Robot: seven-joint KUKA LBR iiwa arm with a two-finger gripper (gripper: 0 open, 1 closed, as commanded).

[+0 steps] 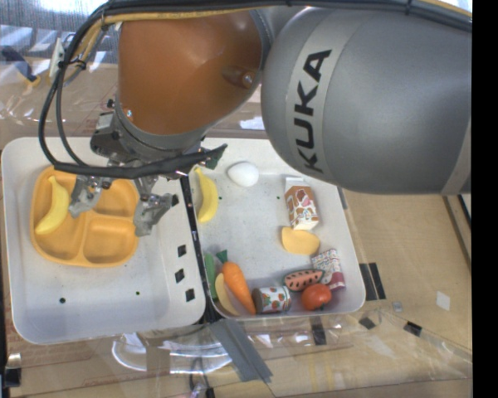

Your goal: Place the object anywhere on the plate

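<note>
— Jaws?
— Spread apart, gripping nothing. Hang low over the yellow plate, below the orange band of the grey arm.

— And the fingers?
— Point down at the plate's upper compartments, one to each side of a divider. Hard to tell whether touching the plate or just above.

— Where is the banana?
— Lies on the plate already, in the left compartment, just to the view's left of the jaws. Curves along the plate's rim. Sits beside the nearer finger, not between the two.

— Anything else close to the jaws?
— A second banana, just to their right in the view, against the wall between the two bins. Beyond that, farther right, a white egg and a small carton.

— And nearer the camera than the jaws?
— On the right side, a carrot, a can and a tomato, crowded along the front wall of the right bin, well apart from the jaws. Also a yellow slice between carton and tomato.

— Plate's own place?
— Rests in the left bin, toward its back left corner, directly under the jaws. Both bins side by side on the counter.
</note>
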